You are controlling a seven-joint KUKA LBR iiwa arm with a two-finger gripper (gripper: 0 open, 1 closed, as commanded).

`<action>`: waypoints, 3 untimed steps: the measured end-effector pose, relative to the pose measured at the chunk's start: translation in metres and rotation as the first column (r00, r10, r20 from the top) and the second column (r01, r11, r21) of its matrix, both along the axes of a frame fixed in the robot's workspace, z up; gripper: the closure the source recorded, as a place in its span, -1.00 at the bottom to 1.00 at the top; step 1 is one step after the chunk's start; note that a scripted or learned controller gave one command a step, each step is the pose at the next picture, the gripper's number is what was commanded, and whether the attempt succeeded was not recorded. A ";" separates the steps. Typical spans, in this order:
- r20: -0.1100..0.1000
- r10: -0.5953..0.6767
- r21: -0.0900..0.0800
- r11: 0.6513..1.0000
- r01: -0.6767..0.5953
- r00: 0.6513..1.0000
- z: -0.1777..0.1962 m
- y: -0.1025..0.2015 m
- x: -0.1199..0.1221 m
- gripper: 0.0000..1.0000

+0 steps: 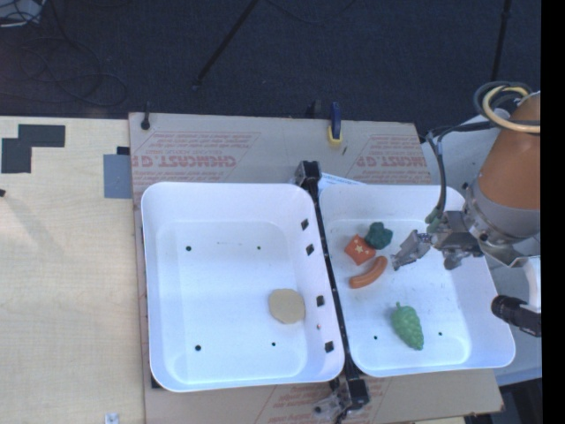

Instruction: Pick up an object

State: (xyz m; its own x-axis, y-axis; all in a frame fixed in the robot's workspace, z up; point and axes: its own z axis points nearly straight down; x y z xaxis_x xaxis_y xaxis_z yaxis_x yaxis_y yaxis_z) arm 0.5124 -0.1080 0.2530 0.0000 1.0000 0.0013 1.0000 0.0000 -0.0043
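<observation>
Camera view: gripper (411,251) over right bin (481,356), fingers spread, pinching nothing. Sausage (368,273) lies just beside it at approx 8 o'clock, long axis running 2–8. Red block (359,249) and 2 green pcs nearby; tan disc (287,306) in left bin (168,281).

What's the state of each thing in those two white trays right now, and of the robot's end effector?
Tan disc: lying flat, left bin.
Sausage: lying loose, right bin.
Red block: resting beside the sausage.
Dark green piece: resting, untouched.
Green leafy piece: lying alone.
End effector: over right bin, holding nothing.
</observation>
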 end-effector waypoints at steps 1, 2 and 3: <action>0.020 0.001 -0.007 1.000 -0.001 1.000 0.147 -0.042 0.031 -1.00; 0.014 -0.008 -0.008 1.000 0.008 1.000 0.253 -0.110 -0.040 -1.00; 0.001 0.002 -0.002 1.000 -0.002 1.000 0.255 -0.106 -0.036 1.00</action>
State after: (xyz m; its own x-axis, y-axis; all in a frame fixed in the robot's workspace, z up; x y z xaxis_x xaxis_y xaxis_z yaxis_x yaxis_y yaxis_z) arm 0.4763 -0.2143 0.5075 -0.0017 1.0000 -0.0008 1.0000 0.0017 -0.0030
